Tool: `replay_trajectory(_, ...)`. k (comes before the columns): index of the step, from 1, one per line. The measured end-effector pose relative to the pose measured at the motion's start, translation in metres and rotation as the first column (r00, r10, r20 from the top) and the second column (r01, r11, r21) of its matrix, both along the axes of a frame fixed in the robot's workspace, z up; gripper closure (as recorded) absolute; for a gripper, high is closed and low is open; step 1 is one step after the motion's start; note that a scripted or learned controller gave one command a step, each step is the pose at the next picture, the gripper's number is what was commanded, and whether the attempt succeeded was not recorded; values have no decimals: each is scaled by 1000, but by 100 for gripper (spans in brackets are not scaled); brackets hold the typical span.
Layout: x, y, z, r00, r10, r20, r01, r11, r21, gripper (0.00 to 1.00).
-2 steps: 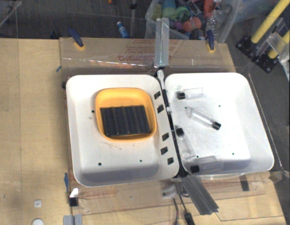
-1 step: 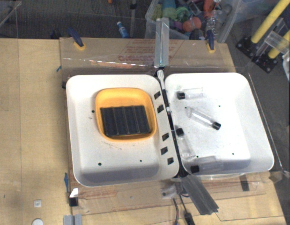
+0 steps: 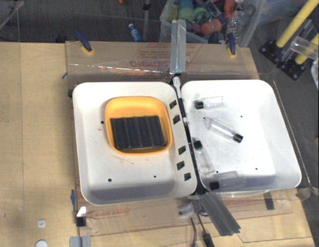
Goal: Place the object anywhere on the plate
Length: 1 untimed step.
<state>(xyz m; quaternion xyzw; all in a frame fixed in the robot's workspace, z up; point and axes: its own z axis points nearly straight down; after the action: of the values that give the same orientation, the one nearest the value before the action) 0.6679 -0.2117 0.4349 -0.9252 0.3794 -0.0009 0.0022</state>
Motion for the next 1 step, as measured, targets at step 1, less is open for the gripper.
replay_trajectory(1, 0, -1, 0, 997, 81, 0, -81, 997, 0, 100)
